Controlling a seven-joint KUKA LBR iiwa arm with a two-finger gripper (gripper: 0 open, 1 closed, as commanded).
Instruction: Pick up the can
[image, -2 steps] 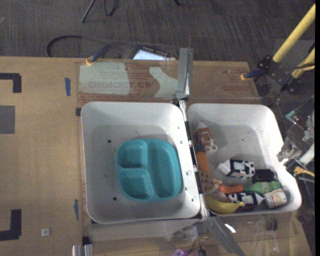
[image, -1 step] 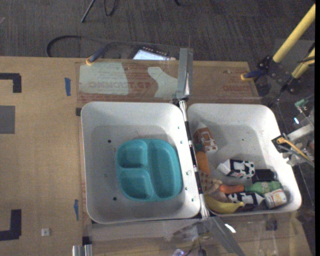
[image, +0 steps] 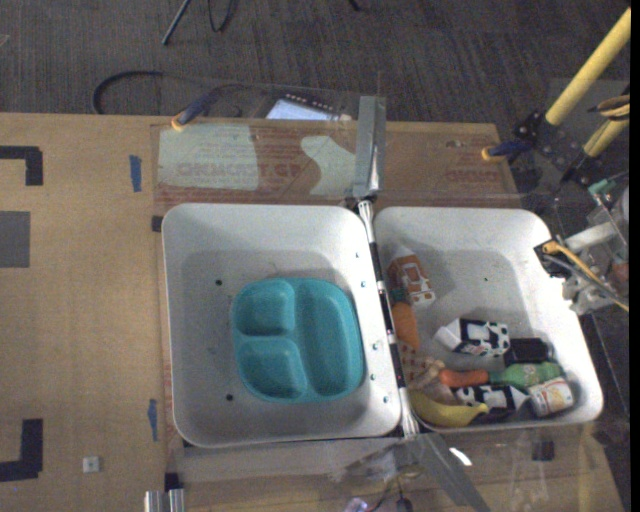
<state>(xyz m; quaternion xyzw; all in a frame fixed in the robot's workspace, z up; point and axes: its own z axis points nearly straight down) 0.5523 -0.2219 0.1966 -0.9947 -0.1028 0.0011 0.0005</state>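
The can (image: 552, 398) is a small pale cylinder with a reddish end. It lies on its side in the front right corner of the right bin (image: 500, 235), touching a green bottle (image: 530, 374) and a cow-patterned carton (image: 500, 398). My gripper (image: 588, 280) hangs at the view's right edge, over the right bin's right rim. It is well behind the can and holds nothing that I can see.
The right bin also holds a brown-orange box (image: 411, 280), a carrot (image: 404, 325), a second cow-patterned carton (image: 472, 337), a black block (image: 527, 350) and a banana (image: 446, 411). A teal divided tray (image: 297, 338) lies in the left bin (image: 200, 250).
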